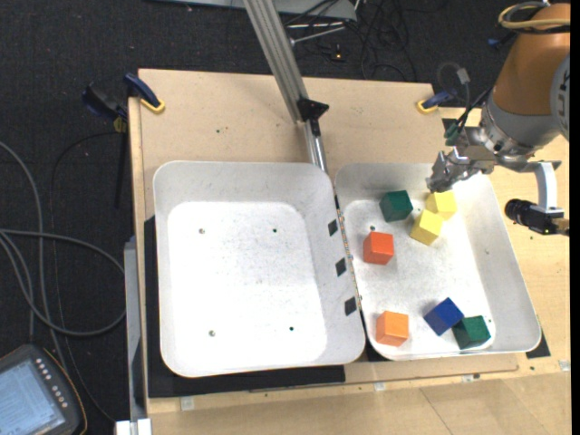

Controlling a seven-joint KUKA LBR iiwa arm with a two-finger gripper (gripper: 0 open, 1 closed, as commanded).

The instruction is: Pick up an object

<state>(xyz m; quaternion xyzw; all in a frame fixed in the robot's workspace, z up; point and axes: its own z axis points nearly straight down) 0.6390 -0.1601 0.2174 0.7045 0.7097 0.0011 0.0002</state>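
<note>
Gripper positioned over upper yellow cube in right bin, finger state indeterminable, seven cubes counted: two yellow, two green, two orange, one blue, no legible writing.

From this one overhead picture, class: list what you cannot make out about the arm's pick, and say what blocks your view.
- Gripper fingers: open or shut cannot be told; wrist body above covers them.
- Upper yellow block: whether the gripper touches or grips it is unclear; one slanted view.
- Arm: cut off by the right edge.
- Right bin far rim: partly behind the wrist.
</note>
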